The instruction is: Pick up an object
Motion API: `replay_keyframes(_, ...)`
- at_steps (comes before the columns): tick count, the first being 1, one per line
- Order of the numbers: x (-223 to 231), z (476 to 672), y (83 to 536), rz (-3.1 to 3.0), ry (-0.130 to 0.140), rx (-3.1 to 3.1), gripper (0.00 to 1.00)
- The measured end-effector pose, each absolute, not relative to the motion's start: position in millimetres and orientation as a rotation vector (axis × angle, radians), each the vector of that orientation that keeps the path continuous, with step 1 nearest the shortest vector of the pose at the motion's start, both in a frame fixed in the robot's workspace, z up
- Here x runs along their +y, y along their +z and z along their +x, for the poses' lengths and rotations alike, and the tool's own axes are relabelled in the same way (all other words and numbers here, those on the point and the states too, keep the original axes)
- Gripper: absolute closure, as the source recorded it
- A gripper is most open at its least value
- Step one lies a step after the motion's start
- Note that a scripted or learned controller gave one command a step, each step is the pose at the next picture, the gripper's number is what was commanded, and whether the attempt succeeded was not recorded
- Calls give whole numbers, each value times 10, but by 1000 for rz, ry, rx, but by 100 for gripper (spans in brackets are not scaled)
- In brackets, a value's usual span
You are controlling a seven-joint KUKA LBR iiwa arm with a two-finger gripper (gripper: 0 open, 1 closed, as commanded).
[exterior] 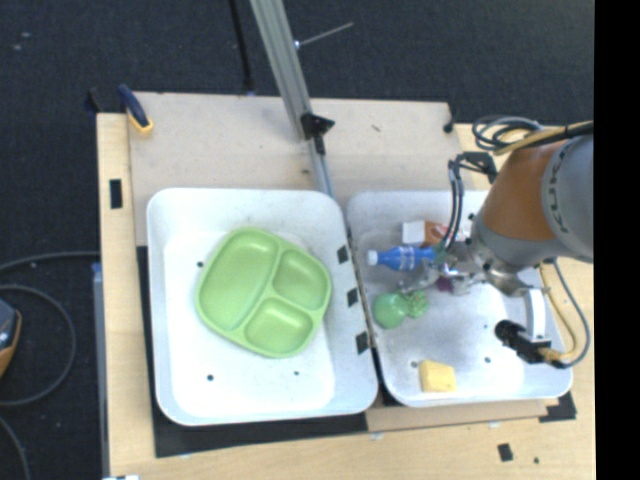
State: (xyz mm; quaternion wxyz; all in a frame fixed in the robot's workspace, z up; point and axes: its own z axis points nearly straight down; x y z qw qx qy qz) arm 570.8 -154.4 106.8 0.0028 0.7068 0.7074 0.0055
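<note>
We judge step in hand as approach/descent: gripper (447, 273) sits low in the right bin (470, 388), just beside the blue bottle (403, 258) and green toy (397, 308). Finger state: cannot tell. 1 yellow block (436, 376) lies apart, nr front wall. Left bin (170, 368) holds a green tray (264, 291). Next move needs fingers centred on 1 item, then close & lift.

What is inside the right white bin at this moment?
The right bin holds a yellow block, a green toy, a blue-capped bottle and a white and orange item. The arm covers the far right part, so anything under it is hidden.
</note>
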Motion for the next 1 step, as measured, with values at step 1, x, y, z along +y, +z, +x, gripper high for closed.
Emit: replay_keyframes(1,-1560,5747,1234,2208,28,2208,100)
